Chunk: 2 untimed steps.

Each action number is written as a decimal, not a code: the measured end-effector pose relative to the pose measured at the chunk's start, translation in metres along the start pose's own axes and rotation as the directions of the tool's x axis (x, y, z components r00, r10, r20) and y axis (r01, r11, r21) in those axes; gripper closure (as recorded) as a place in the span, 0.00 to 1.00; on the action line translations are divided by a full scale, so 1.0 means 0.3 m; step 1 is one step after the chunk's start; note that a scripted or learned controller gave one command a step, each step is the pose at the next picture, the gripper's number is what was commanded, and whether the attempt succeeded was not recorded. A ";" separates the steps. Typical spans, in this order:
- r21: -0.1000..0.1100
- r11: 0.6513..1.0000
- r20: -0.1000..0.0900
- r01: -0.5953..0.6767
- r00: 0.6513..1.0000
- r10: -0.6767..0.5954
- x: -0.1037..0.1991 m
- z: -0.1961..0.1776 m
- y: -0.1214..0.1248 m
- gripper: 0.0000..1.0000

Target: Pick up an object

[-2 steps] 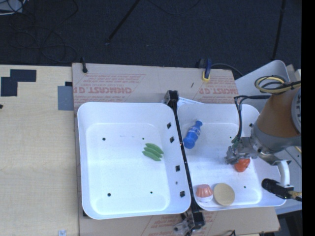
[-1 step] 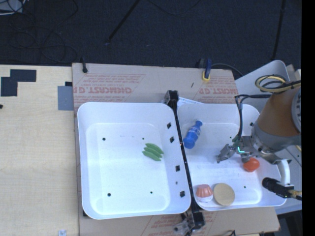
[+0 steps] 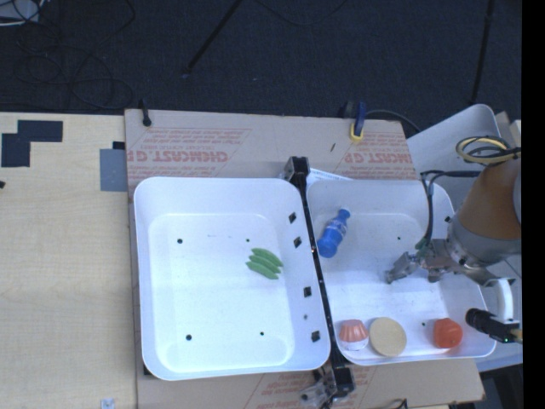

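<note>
The right white plastic bin [image 3: 375, 348] is entered from three o'clock by the gripper [image 3: 400, 271]; whether its fingers are spread cannot be told, and nothing is seen between them. At its ten o'clock, apart from it, lies the small blue plastic bottle [image 3: 332, 233], judged light, stiff and slippery, best taken across its body. The round red object [image 3: 446, 332] lies at five o'clock.

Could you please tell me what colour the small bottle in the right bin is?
The bottle is blue, seen clearly in the camera view.
</note>
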<state>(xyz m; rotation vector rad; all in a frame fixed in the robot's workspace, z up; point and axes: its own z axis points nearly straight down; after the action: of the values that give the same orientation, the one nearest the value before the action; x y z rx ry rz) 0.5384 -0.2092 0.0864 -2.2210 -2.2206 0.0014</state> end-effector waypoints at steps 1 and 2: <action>-0.005 1.000 0.001 0.003 1.000 -0.003 -0.013 -0.007 0.210 0.00; -0.003 1.000 0.001 0.002 1.000 -0.002 -0.014 -0.029 0.298 0.00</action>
<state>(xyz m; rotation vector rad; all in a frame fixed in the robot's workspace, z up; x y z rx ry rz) 0.6280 -0.2136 0.0950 -2.2208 -2.2244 -0.0014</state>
